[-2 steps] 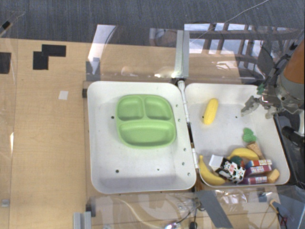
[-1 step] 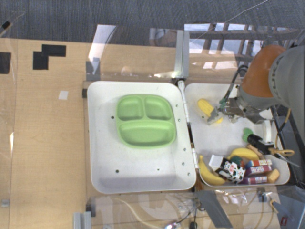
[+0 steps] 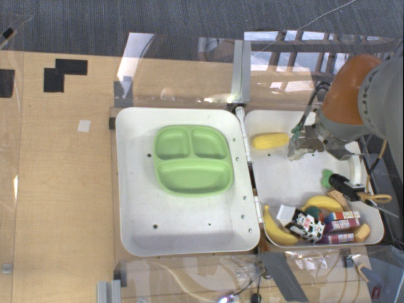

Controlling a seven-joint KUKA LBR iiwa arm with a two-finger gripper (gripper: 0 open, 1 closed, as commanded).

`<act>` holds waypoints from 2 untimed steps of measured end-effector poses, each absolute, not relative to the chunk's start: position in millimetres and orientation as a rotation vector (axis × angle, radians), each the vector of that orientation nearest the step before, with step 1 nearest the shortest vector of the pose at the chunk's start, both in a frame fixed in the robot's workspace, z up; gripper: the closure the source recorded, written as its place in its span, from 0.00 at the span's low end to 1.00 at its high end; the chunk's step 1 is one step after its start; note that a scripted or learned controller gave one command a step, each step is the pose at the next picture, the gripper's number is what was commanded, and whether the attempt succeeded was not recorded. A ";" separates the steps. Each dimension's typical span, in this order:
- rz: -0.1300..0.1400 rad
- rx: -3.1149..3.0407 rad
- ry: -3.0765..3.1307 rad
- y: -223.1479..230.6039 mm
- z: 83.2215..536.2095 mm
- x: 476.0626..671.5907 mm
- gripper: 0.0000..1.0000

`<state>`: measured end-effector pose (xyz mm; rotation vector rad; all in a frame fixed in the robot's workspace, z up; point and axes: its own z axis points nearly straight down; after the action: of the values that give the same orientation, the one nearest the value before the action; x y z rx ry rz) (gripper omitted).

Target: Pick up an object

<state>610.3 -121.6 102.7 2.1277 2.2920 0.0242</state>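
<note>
Nearest the camera, a banana (image 3: 278,227) and a heap of small packets (image 3: 328,223) lie below the hand (image 3: 297,149). The hand hangs over the right bin (image 3: 278,182); its opening cannot be told. Just left of it lies a yellow object (image 3: 269,141).

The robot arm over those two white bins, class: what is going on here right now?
A grey arm reaches in from the right over the right bin. Its tool hangs low beside a yellow object near the bin's far left corner, with nothing visibly gripped. More items, among them a banana, are heaped at the bin's near edge. The left bin holds a green divided plate.
</note>
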 end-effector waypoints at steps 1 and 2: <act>0.024 2.128 2.292 -121.7 102.6 610.2 0.00; 0.010 2.122 2.308 -89.0 88.0 666.7 0.00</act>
<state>666.7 -89.0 88.0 2.1216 2.3076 0.0097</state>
